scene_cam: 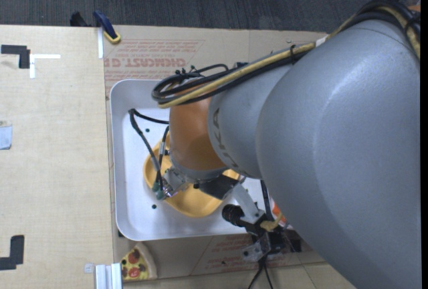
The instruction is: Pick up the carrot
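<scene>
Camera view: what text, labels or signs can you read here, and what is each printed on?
Red lettering on the brown cardboard sheet behind the white bin: several lines, seen upside down or mirrored and too blurred to quote.
Red print on the cardboard in front of the bin: too small to read.
Pizza-slice picture at the bin's front corner: no words legible.

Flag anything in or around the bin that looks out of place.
A pizza toy lies outside the bin, on the cardboard by its near corner. Inside, a yellow bowl sits under the arm, which hides most of the bin; nothing looks spilled.
</scene>
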`<state>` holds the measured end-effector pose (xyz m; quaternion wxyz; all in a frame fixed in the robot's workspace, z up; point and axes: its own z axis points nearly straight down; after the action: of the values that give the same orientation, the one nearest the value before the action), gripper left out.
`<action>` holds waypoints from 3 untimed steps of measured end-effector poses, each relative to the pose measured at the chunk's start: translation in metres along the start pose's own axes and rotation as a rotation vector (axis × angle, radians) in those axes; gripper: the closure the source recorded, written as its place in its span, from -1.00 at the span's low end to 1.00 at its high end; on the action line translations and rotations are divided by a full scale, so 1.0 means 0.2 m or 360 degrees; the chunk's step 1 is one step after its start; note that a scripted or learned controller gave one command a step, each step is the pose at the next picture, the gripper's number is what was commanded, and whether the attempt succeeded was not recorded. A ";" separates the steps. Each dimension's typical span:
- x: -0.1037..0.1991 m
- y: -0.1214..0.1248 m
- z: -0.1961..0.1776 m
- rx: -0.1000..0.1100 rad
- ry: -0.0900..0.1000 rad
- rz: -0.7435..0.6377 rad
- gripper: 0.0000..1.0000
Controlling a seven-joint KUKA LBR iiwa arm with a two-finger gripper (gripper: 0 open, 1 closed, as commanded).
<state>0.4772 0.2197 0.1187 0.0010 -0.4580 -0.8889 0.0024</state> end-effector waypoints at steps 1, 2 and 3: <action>-0.01 0.00 -0.23 -0.0006 -0.0002 0.0233 1.00; -0.15 -0.11 -0.24 -0.0003 -0.0001 0.0559 1.00; -0.20 -0.14 -0.38 -0.0003 -0.0001 0.1714 1.00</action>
<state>0.4783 0.1708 0.1941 -0.0009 -0.8491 -0.5282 0.0019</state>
